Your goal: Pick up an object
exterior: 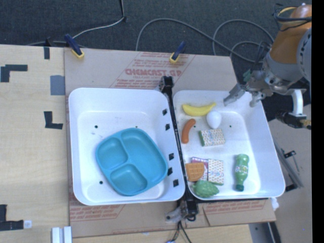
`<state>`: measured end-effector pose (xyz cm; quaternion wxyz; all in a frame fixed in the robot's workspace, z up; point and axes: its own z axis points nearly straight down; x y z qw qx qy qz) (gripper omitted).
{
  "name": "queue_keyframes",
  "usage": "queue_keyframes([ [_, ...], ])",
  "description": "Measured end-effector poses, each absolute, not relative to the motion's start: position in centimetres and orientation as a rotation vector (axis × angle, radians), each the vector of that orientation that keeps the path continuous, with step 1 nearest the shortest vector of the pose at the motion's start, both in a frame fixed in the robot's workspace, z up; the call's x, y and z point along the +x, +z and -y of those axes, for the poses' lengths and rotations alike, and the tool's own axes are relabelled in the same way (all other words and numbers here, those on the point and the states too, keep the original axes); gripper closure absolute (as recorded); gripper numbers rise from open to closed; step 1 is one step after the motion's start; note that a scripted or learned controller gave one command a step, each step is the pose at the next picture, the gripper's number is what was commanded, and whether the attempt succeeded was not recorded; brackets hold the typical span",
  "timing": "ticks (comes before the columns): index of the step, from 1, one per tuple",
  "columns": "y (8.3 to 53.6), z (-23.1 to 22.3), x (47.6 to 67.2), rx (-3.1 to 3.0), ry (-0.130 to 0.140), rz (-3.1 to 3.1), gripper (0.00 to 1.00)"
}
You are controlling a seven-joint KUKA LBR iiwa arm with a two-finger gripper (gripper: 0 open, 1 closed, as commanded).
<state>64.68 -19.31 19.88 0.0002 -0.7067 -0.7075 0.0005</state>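
Note:
The right bin [268, 135] holds a yellow banana [198, 108], a white egg [214, 119], a brown sausage [188, 130], a pale green-dotted packet [212, 137], an orange biscuit [195, 171] on a patterned packet [214, 170], a leafy green vegetable [206, 189] and a green bottle [241, 172]. My gripper [243, 98] hangs open above the bin's far right corner, its two grey fingers spread, nothing between them. It is right of the banana and egg.
The left bin [81, 135] carries a blue divided plate [130, 160]. Both bins rest on cardboard [147, 72] held by two yellow-blue clamps [74, 46]. Cables [167, 24] run across the dark floor behind. A black divider [169, 120] separates the bins.

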Motion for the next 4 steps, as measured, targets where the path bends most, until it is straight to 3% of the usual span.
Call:
queue_keyframes([
  [1,8.49,12.82,66.16,-2.209,0.008,2.221,0.0],
  [3,8.43,12.41,66.46,-2.21,0.026,2.217,0.0],
  [4,9.38,12.28,66.33,-2.201,0.033,2.212,1.0],
])
